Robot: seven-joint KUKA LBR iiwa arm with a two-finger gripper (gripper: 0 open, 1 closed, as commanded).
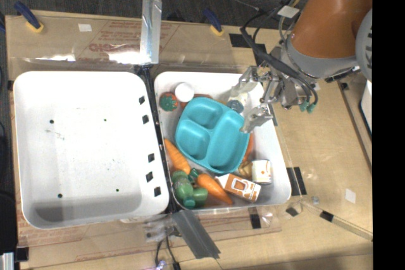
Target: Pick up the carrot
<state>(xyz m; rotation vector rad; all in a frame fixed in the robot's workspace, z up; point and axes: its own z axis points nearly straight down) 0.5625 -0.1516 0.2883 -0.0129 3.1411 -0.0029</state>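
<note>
Two orange carrot-like pieces lie in the right bin (283,167). One carrot (176,158) lies at the left wall, partly under the teal divided plate (212,135). The other carrot (212,188) lies near the front wall beside a green vegetable (186,190). My gripper (242,109) hangs over the plate's right rim, at the bin's back right and well away from both carrots. Its fingers (255,117) stand apart, open, with nothing held between them.
Around the plate lie a white round lid (184,92), a red-and-green toy (168,102), a small orange carton (243,187) and a white cup (261,171). The left bin (82,136) sits beside it across a black divider. Cables hang by the wrist.
</note>
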